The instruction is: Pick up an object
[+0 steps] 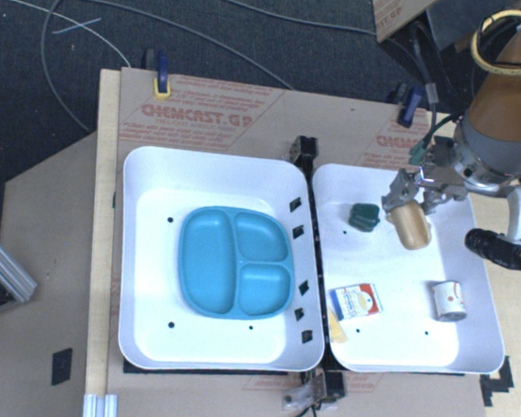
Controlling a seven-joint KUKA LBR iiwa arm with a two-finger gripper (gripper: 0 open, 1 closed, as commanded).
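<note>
My gripper (408,206) hangs over the back of the right bin (476,348), reaching in from the right. A tan, rounded cylinder (413,231) juts out below it toward the front, its upper end caught between the fingers, so the gripper is shut on it. Just left of it a small dark green object (364,217) lies on the bin floor. A small white, blue and red box (355,302) rests near the bin's front left. A short silver can (449,300) lies on its side at the right.
The left bin (138,237) holds a blue divided plate (236,262). A black divider with clips (304,253) runs between the bins. The arm's grey body with its orange band (516,81) looms over the back right corner. Clamps and cables lie behind the bench.
</note>
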